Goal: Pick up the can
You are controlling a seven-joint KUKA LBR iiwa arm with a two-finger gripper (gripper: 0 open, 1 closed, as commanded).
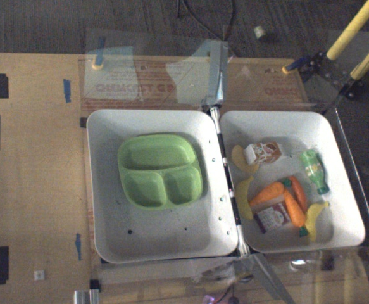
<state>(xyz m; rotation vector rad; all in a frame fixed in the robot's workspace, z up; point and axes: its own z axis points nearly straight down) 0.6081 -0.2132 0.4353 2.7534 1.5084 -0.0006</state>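
Note:
A small can (263, 152) with a white and brown label lies on its side in the upper left part of the right bin (342, 233). A pale yellow piece (238, 158) touches its left end. Nothing covers the can.
The right bin also holds a green bottle (314, 171), two carrots (268, 193) (295, 198), two bananas (243, 199) (314, 218) and a dark red labelled pack (273, 217). The left bin (102, 233) holds a green divided plate (161, 170). Yellow-handled clamps (355, 24) stand at the upper right.

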